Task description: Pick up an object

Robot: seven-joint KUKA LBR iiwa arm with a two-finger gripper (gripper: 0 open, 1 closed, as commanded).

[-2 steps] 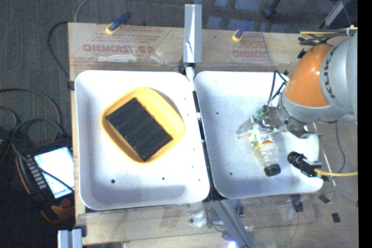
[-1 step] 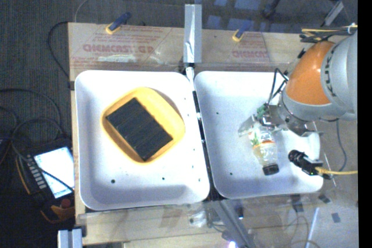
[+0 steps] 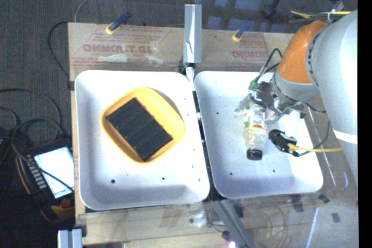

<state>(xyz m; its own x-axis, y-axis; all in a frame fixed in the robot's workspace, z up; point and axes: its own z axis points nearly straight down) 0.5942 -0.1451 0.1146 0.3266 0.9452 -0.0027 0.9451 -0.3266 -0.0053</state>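
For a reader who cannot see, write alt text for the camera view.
The arm's tool sits over a small clear bottle lying in the right bin. The left bin holds a yellow dish with a black ridged pad.

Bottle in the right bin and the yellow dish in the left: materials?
Bottle: looks like clear, glossy plastic, see-through body with a dark cap; glass not ruled out.
Yellow dish: probably smooth moulded plastic, uniform colour, soft sheen.
Dark ribbed slab on it: matte; rubber or foam, unclear.
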